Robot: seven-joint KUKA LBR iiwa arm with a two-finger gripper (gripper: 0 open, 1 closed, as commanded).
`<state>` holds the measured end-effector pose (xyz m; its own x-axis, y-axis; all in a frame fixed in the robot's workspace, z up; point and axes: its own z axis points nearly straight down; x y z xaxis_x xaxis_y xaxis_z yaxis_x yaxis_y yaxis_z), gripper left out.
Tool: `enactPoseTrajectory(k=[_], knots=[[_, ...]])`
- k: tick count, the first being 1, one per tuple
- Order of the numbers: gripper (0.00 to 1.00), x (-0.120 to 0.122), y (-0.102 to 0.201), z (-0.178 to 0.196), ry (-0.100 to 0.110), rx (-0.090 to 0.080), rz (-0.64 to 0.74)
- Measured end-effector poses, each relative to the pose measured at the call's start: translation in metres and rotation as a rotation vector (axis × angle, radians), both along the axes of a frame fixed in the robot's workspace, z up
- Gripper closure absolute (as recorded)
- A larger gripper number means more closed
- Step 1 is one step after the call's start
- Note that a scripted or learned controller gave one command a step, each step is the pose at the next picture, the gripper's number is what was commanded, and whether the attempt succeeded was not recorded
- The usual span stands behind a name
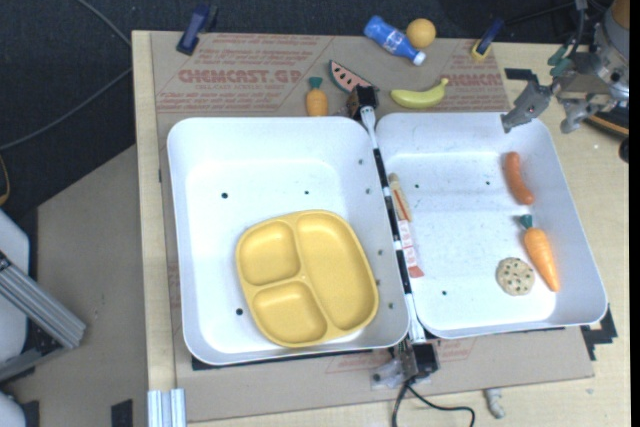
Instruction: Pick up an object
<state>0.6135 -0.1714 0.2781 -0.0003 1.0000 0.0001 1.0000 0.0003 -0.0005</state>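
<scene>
Gripper (548, 105) is hovering with fingers apart, holding nothing, over the right bin's (455, 315) far corner. Board (250, 73) is reading "CHEMCAST GP". Yellow tray (305, 277) is sitting in the left bin (200, 175). Sausage (517, 177), carrot (541, 255) and cookie (515, 276) are lying in the right bin.

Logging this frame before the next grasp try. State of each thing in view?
claw: open, holding nothing, above right bin's far edge
hot dog: lying flat, right bin
carrot: lying flat, right bin
cookie: flat, beside carrot
yellow tray: right side up, left bin
bottle: on its side, behind bins
banana: behind bins
</scene>
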Motion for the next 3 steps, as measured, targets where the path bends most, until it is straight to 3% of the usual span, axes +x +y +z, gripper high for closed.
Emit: enactPoseTrajectory(k=[1,2,3], knots=[[0.00,0.042,-0.052,-0.083,-0.001,-0.002,-0.001],[0.00,0.052,-0.041,-0.196,0.009,0.012,0.003],[1.00,0.054,-0.043,-0.183,0.001,0.002,0.004]])
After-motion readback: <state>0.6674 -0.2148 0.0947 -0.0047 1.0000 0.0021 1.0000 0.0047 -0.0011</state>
